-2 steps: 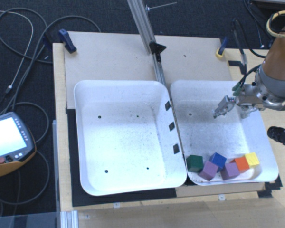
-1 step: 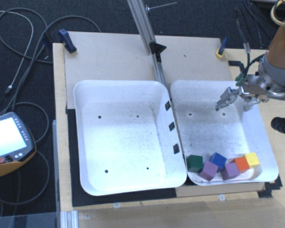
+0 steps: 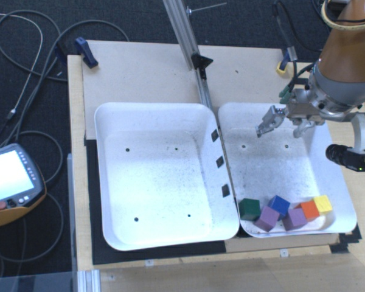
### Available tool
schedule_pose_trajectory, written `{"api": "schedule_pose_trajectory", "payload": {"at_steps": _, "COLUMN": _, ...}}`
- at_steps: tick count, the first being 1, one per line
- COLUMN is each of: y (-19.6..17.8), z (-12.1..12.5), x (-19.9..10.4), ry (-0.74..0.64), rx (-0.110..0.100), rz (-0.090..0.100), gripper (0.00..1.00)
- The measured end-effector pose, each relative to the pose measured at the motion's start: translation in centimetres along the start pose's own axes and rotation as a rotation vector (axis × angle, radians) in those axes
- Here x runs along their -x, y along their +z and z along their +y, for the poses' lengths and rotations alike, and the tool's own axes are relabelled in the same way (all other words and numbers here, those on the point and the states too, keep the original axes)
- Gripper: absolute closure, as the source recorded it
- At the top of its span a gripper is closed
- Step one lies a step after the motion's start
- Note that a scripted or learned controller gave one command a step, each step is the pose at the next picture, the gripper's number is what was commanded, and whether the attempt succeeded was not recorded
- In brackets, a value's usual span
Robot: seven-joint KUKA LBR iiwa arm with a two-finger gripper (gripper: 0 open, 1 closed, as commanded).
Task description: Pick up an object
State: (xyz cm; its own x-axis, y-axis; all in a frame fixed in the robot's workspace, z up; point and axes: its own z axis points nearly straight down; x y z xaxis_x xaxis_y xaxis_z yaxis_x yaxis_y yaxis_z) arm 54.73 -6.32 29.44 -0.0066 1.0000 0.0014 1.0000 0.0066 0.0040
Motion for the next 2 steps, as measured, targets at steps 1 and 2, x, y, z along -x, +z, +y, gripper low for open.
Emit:
{"api": "schedule_pose_trajectory", "payload": {"at_steps": 1, "y": 1.9, "z": -2.7, "x": 5.9, "ry": 0.012, "rx": -0.008, "rz": 0.0, "gripper": 0.0}}
{"api": "schedule_pose_trajectory", "payload": {"at_steps": 2, "y": 19.6, "z": -1.1, "x": 3.5, "ry": 0.006, "rx": -0.014, "rz": 0.002, "gripper": 0.0}}
